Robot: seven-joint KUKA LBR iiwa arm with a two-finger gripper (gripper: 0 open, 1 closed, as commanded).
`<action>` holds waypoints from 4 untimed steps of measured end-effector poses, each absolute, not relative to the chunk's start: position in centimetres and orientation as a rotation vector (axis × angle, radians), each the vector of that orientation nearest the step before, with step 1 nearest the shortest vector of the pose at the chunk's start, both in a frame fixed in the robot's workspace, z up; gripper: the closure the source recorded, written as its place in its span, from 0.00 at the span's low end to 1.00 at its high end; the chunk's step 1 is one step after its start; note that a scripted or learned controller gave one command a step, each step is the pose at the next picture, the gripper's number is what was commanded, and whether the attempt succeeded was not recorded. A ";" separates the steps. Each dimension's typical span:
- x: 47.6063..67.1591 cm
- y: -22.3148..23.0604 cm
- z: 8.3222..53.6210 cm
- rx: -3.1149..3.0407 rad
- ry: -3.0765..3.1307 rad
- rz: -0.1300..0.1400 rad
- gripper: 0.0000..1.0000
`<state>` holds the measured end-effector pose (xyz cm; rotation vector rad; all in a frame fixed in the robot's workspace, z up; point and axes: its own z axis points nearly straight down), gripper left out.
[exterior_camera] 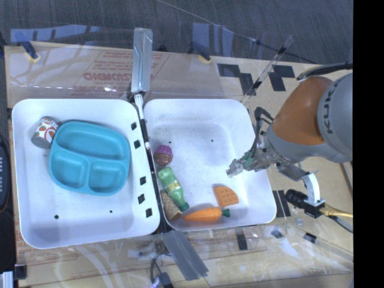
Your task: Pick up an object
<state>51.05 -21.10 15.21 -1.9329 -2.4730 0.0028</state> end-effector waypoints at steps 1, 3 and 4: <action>48.2 -17.2 9.9 -1.962 -2.469 -0.013 0.00; 48.3 -17.2 9.2 -1.765 -2.598 -0.003 0.00; 52.3 -18.0 13.6 -1.581 -2.715 -0.001 0.00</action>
